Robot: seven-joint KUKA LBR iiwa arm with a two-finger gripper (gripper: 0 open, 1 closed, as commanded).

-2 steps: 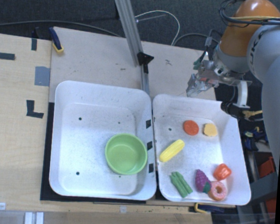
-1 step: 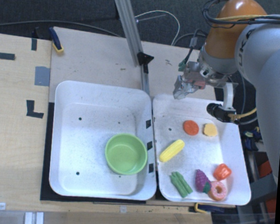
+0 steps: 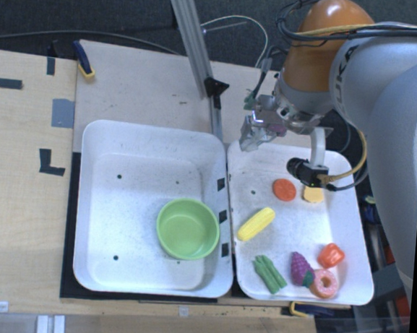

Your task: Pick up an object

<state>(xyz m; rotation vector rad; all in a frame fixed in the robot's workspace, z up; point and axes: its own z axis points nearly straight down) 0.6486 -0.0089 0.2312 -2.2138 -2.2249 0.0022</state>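
My gripper point(image 3: 251, 138) hangs over the far left corner of the right bin point(image 3: 355, 211), above the bin's rim. Nothing shows between its fingers. In that bin lie a yellow corn cob point(image 3: 255, 223), an orange-red round piece point(image 3: 284, 190), a small yellow block point(image 3: 313, 194), a green vegetable point(image 3: 269, 273), a purple grape bunch point(image 3: 300, 266), a red pepper point(image 3: 330, 255) and a pink donut point(image 3: 324, 283). The corn cob lies well below the gripper, toward the bin's middle left.
The left bin point(image 3: 105, 189) holds a green bowl point(image 3: 187, 228) near its right wall. A grey metal pole point(image 3: 197, 49) slants down to the gap between the bins. A black cable clip point(image 3: 306, 169) hangs off the arm over the right bin.
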